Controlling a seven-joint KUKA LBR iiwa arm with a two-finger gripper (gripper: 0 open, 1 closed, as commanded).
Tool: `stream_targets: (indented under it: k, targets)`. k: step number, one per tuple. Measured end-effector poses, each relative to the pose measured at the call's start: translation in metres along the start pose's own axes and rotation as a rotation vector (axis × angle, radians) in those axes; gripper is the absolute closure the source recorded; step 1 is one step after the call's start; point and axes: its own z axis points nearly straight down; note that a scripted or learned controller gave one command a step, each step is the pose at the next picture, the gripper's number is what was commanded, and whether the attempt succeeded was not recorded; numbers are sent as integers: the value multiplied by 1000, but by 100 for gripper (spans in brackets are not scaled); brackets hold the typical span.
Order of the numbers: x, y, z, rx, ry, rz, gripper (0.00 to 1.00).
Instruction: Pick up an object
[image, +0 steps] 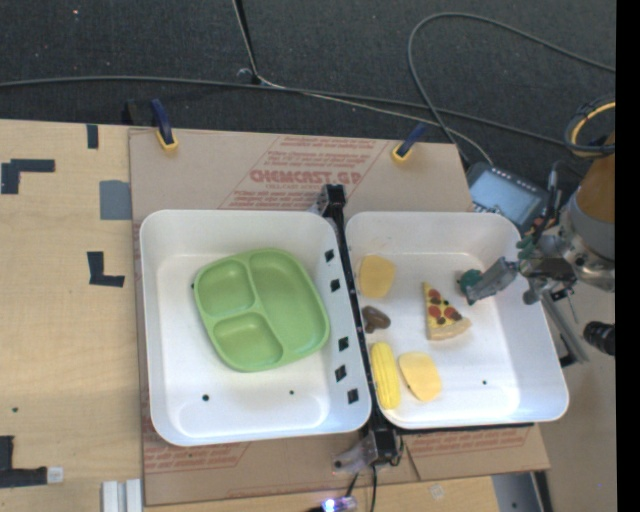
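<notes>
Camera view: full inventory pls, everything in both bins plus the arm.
left bin: 1, white, left half of bench
divided plate: 1, green, in left bin
right bin: 1, white, beside left bin
pizza slice: 1, tan with red spots, middle of right bin
corn cob: 1, yellow, right bin, front left
yellow pieces: 2, one back left, one front beside the corn
brown lump: 1, right bin, left side
clamps: 2, blue-yellow, board's back edge
gripper: 1, grey, over right bin's right side, above the pizza slice

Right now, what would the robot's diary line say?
stage: reaching | pincer: over right bin, holding nothing | nearest: pizza slice | left bin: green tray
</notes>
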Motion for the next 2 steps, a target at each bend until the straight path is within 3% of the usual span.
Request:
stream_targets:
  k: [1, 2]
  targets:
    - [1, 2, -6, -10, -2, -4, 0]
    - [6, 10, 44, -6, -1, -5, 0]
